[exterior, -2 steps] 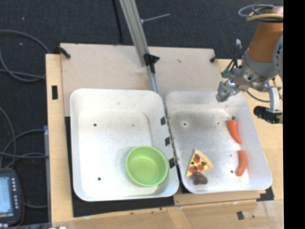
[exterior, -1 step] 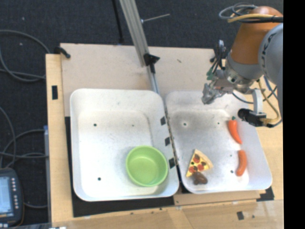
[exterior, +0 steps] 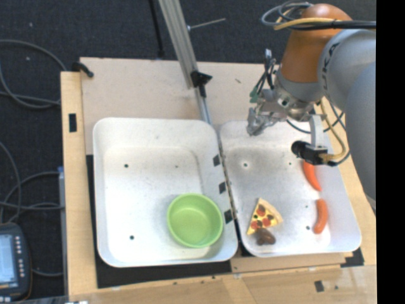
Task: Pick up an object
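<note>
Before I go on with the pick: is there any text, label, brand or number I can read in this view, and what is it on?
None can be read.
The device with a screen at the left edge, off the bench: whatever its screen shows is too small and blurred to read.
The green bowl, the pizza slice, the two orange pieces, the white bins and the gripper: no markings visible.
</note>
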You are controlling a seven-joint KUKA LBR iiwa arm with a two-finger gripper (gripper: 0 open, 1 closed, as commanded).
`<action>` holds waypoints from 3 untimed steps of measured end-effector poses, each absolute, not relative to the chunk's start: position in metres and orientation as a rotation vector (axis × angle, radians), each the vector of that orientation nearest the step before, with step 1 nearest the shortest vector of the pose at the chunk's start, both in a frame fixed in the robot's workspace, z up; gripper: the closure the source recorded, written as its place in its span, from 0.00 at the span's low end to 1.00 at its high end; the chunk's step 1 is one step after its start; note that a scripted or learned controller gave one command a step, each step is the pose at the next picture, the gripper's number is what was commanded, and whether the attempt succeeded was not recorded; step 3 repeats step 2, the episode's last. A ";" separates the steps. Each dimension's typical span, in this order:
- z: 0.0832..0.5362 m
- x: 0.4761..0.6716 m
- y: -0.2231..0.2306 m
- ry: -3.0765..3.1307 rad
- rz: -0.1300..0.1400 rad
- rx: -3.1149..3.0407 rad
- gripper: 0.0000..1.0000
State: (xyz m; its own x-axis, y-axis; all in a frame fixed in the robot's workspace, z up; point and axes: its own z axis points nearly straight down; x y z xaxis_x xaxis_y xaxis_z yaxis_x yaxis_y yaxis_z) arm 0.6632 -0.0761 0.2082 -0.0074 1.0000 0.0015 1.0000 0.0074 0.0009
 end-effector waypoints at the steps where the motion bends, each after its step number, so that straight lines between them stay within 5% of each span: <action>1: 0.215 0.669 -0.014 -2.231 -0.005 -2.212 1.00; 2: 0.218 0.671 0.047 -2.231 -0.005 -2.212 1.00; 3: 0.218 0.671 0.047 -2.231 -0.005 -2.212 1.00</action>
